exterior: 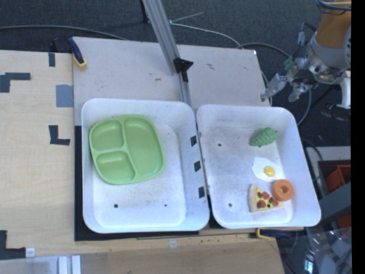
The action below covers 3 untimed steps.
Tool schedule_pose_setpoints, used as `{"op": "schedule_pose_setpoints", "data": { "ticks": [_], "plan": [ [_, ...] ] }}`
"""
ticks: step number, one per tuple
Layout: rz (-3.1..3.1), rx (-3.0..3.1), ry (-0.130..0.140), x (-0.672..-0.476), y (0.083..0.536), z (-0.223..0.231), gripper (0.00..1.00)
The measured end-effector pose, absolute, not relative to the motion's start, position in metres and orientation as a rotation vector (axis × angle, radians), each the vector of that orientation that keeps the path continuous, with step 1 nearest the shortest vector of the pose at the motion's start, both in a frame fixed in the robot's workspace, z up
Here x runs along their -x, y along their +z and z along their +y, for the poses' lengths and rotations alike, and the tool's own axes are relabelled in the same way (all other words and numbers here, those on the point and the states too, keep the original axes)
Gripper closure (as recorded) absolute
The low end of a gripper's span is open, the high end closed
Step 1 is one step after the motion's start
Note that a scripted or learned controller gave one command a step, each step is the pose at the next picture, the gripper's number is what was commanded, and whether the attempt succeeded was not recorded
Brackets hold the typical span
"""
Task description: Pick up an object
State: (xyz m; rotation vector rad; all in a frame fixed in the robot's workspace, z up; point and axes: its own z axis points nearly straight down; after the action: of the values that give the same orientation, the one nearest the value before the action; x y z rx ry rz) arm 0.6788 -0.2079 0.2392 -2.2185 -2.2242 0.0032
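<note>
The right bin (228, 153) holds a green leafy toy (263, 136) near its far right side. Below that lie a fried egg toy (264, 168), an orange donut (282, 189) and a pizza slice (261, 199), close together in the near right corner. My gripper (283, 89) hangs above the bench just beyond the bin's far right corner, up and to the right of the green toy. Its fingers are spread apart with nothing between them.
The left bin (171, 198) carries a green divided plate (126, 149) in its far left part. A metal pole (165, 33) slants from the top down to the gap between the bins. A blue and yellow clamp (77, 52) sits at the far left of the bench.
</note>
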Motion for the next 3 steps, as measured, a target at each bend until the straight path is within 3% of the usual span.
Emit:
{"op": "schedule_pose_setpoints", "data": {
  "ticks": [1, 3],
  "plan": [
    [-2.224, 2.219, 0.004, -0.679, 0.239, -0.208, 0.0],
    [-2.221, 2.214, 0.008, -0.675, 0.13, -0.201, 0.0]
  ]
}}
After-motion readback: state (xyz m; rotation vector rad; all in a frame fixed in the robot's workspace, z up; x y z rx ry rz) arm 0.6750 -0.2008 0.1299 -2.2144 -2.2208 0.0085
